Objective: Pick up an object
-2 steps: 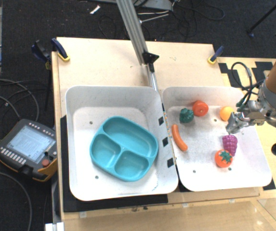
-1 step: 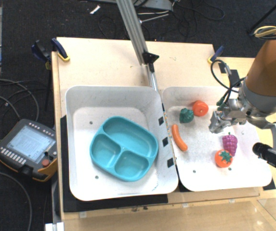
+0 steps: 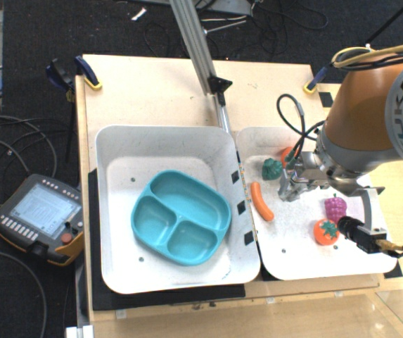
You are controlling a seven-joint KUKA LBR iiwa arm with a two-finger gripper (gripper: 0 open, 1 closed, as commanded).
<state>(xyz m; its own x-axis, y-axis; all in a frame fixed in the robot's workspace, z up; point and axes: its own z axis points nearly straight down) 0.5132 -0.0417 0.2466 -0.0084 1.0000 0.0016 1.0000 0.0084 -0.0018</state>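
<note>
Objects for picking lie in the right bin (image 3: 285, 263), all loose on its floor and none lifted. The gripper (image 3: 290, 186) hangs low inside this bin, beneath the grey wrist and the orange band of the arm (image 3: 366, 115), and points toward the bin's left half. Whether it is apart or together cannot be told at this slant; nothing is seen between its parts, so no grasp is judged to exist.

Placement relative to the gripper:
- Green toy (image 3: 272, 167): just beside the gripper, on its upper-left.
- Small orange-red piece (image 3: 286, 152): just above the gripper, partly hidden by cable.
- Carrot (image 3: 260, 201): near the gripper, on its lower-left, lying at a slant by the bin's left wall.
- Purple grapes (image 3: 335, 208): to the gripper's right, a little lower.
- Red tomato with green top (image 3: 325, 232): lower-right of the gripper, just below the grapes.

The left bin (image 3: 117, 139) holds 1 blue divided tray (image 3: 180, 217), well apart from the gripper on its left. Both bins rest on the table (image 3: 152, 90).

Progress, as a judgement: the approach is done, since the gripper has reached object level among 5 candidates. What is left is the whole grasp: closing on 1 item, most likely the green toy or the carrot as the nearest, and then raising it clear of the bin floor.
</note>
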